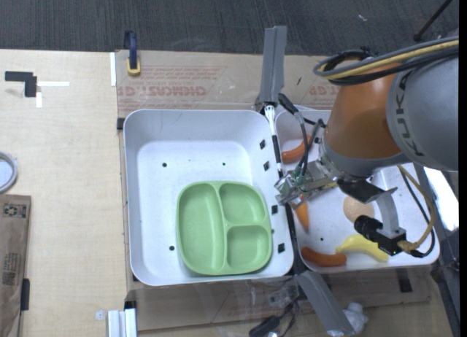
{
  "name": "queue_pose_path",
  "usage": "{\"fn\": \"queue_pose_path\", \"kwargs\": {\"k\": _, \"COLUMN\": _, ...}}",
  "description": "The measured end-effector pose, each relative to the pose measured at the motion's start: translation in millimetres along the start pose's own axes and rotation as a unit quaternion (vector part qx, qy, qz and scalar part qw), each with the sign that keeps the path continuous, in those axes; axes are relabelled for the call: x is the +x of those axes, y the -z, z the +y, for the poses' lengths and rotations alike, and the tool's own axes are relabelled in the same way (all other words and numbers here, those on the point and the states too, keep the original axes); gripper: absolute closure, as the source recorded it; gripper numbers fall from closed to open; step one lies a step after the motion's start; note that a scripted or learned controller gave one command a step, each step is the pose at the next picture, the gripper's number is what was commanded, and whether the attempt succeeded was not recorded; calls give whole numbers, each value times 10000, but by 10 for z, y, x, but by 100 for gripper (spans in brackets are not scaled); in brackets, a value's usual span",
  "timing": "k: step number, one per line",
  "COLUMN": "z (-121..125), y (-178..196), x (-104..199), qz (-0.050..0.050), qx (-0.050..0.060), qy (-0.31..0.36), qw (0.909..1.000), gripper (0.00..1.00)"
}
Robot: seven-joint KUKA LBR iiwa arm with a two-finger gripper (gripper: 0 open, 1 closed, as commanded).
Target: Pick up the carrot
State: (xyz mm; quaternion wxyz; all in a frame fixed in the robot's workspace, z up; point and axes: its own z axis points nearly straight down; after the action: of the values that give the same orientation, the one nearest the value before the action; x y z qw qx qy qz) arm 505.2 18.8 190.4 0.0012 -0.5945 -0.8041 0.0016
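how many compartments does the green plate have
3. The green plate in the left bin has one long compartment down its left side, one at upper right and one at lower right. None looks hidden.

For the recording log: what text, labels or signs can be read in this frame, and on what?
"KU", partly cut off: on the grey arm.
Red print, mirrored and not legible: on the cardboard strip behind the left bin.
Recycling-type symbol, text too small: on the brown bag.
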Motion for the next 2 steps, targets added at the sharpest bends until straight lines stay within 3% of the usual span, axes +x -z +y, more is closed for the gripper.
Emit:
{"fn": "queue_pose_path", "kwargs": {"k": 1, "z": -153, "y": 1212, "x": -544, "qz": -8, "qx": -5, "qy": -1418, "qw": 9899, "gripper": 100}}
{"fn": "queue_pose_path", "kwargs": {"k": 2, "z": -252, "y": 5, "x": -186, "qz": 0, "qx": -4, "qy": -334, "qw": 9994, "gripper": 100}}
